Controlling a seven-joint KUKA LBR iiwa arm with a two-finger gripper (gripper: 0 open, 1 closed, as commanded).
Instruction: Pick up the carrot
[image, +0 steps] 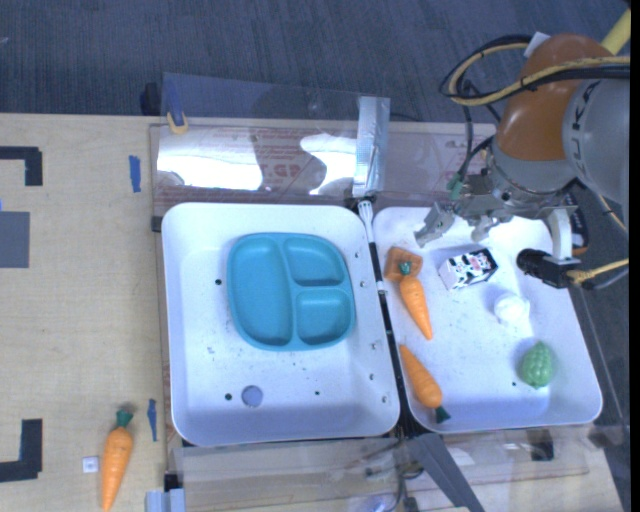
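While the arm reaches in from my right, I see the gripper (462, 218) hanging over the back of the right bin (575, 400), its grey fingers (437, 224) spread apart with nothing between them. Just below and to the left of it lies a carrot (410, 290), green top toward the back of the bin, orange tip pointing toward the front, close along the bin's left wall. A second carrot (421, 378) lies nearer the front of the same bin, tilted, its leafy end at the front. Beside the gripper sits a small black-and-white block (469, 267), with a white lump (511, 307) to its right and a green bumpy fruit (536, 364) near the front right corner. I can see a blue divided plate (291, 290) resting in the left bin (190, 330). Out on the wooden bench (70, 300), near the front left, a third carrot (117, 458) lies well apart from both bins.
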